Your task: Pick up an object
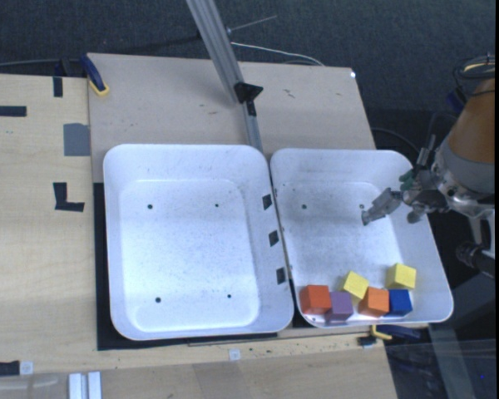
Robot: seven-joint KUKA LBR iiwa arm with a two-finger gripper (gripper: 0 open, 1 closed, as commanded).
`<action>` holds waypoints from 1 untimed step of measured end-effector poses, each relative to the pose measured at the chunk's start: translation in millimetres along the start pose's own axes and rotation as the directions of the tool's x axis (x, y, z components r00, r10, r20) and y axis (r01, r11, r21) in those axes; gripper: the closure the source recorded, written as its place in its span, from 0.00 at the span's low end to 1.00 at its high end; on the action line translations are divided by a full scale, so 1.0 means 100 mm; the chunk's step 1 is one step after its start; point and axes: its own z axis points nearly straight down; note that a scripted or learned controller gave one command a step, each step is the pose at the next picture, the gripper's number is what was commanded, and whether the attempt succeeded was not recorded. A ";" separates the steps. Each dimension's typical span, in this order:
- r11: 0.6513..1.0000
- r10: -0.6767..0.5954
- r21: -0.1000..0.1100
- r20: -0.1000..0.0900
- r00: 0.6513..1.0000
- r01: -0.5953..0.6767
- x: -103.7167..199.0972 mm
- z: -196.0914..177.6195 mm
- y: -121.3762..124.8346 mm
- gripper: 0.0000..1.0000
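Note:
Several small blocks lie along the near edge of the right bin (333, 181): an orange block (317, 296), a purple block (341, 305), a yellow block (355, 284), a second orange block (374, 301), a blue block (401, 302) and another yellow block (403, 274). My gripper (395, 209) hangs over the right side of that bin, beyond the blocks and apart from them. It is open, with nothing between its fingers.
The left bin (125, 181) sits right beside the right one, their rims touching. A slanted metal rail (220, 44) crosses the bench behind the bins. A blue and yellow clip (96, 75) lies at the back left.

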 end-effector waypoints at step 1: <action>1.000 -0.005 0.002 -0.002 1.000 0.005 0.59 0.15 0.11 0.00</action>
